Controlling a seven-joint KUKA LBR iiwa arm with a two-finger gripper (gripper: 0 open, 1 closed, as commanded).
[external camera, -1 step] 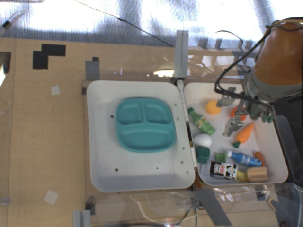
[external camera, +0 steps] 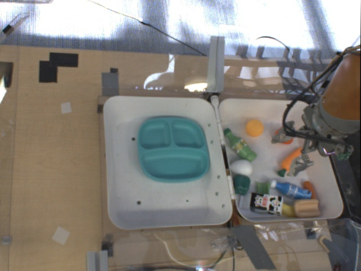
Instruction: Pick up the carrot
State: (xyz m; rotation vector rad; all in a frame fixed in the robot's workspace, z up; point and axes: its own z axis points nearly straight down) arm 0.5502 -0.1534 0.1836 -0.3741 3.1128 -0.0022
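Note:
The carrot (external camera: 289,161) is orange with a green tip. It lies slantwise in the right half of the right bin (external camera: 333,208). My gripper (external camera: 303,161) hangs low over the bin, right at the carrot's upper right end, below the grey wrist and orange band. From above I cannot see whether it touches the carrot or sits just beside it. The carrot rests on the bin floor.
Around the carrot lie an orange ball (external camera: 255,128), a green bottle (external camera: 239,144), a white egg (external camera: 241,167), a blue bottle (external camera: 290,189), a milk carton (external camera: 266,202) and a bread roll (external camera: 306,208). The left bin (external camera: 121,202) holds a teal divided plate (external camera: 173,149).

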